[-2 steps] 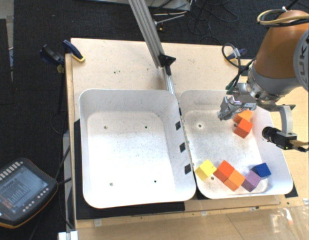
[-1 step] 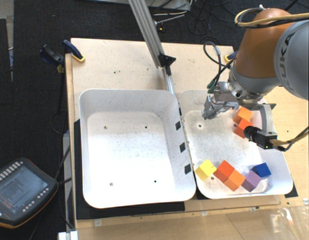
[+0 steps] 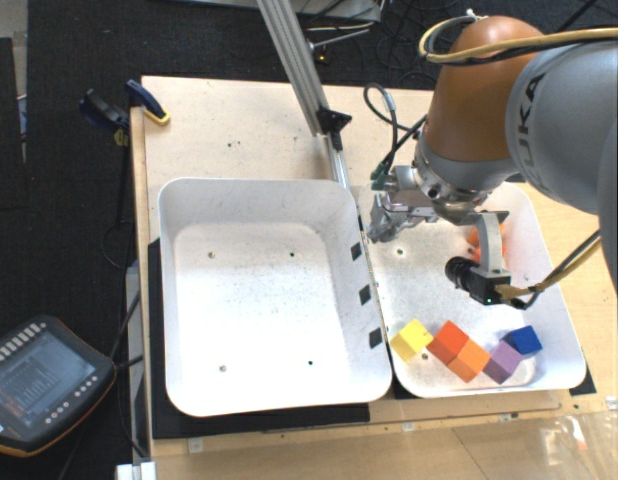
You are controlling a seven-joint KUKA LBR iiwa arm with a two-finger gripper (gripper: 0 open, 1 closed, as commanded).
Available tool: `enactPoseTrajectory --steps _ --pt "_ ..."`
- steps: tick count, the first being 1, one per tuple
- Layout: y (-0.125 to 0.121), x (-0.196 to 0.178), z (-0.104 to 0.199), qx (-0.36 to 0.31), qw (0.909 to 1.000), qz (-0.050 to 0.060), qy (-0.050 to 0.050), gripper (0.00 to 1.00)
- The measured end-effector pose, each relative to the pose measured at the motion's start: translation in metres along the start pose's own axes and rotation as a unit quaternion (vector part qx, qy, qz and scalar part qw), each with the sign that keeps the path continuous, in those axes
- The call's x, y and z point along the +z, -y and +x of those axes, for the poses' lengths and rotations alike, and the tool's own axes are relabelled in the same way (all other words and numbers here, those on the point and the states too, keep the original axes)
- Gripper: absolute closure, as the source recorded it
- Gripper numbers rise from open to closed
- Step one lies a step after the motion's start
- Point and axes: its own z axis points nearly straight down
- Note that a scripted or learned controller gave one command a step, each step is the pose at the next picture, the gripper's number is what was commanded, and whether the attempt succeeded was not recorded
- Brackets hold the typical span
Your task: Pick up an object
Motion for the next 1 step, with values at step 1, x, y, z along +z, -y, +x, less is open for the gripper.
enactPoseTrajectory --steps 1 --pt "0.0004 0.0172 0.0576 0.001 1.0 0.001 0.0 1.0"
